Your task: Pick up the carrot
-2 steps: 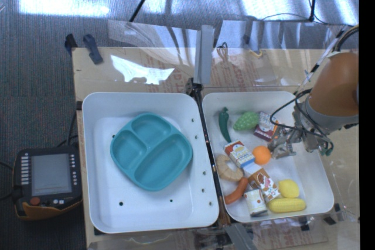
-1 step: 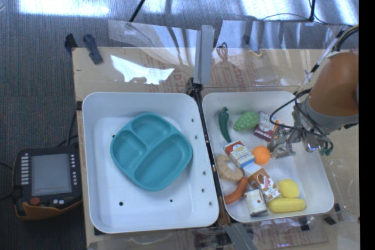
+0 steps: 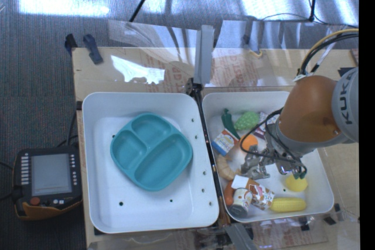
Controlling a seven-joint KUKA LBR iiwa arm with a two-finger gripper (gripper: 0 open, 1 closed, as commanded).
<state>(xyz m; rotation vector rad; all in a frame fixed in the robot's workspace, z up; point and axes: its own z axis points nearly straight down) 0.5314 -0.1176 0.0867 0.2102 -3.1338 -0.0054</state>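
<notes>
Orange carrot [image 3: 228, 193], tapered, lay at the right bin's [image 3: 324, 181] near-left edge, left of and below the metal pincer [image 3: 262, 168]; pincer spread undeterminable amid cluttered toys.

A pale wooden bench [image 3: 99, 70] carried two shallow white plastic bins side by side.

The left bin [image 3: 94, 155] sat toward the bench's left edge and the right bin [image 3: 321, 184] toward its right edge, their inner rims nearly touching at the middle. Clear plastic sheeting [image 3: 146, 44] stood along the bench's far edge, and a dark blue clamp [image 3: 92, 47] gripped the far left corner. A grey upright post [image 3: 204, 55] rose at the far edge between the bins.
</notes>
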